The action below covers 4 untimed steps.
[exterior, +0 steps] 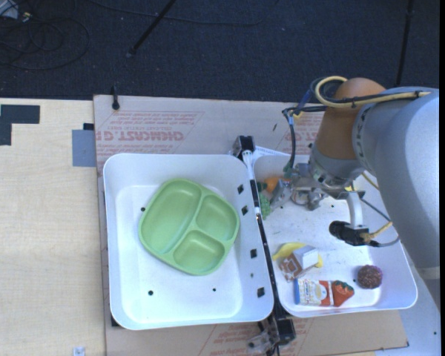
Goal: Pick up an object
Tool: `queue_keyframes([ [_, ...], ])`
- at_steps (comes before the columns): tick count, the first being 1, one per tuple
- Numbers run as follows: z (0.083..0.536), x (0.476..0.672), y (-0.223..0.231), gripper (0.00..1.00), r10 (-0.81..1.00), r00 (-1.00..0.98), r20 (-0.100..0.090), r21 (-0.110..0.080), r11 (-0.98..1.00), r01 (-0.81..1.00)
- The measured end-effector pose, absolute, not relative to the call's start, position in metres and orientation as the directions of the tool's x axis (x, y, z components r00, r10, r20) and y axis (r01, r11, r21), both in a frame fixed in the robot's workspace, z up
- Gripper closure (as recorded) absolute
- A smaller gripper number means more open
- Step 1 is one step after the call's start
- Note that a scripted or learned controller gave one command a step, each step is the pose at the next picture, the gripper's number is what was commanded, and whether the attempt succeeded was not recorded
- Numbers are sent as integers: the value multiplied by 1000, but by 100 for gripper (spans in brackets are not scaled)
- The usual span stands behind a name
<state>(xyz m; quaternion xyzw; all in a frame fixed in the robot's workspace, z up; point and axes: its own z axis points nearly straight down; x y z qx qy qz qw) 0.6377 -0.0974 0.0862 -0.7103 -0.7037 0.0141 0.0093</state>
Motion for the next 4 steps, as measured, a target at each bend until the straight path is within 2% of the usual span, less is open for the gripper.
queue_keyframes([
  [1,85,638,-102,0,1000,8,-3,-30,-8,1000],
  [3,87,638,-95,0,1000,10,-14,-25,-10,1000],
  [4,86,639,-98,0,1000,9,-9,-26,-9,1000],
])
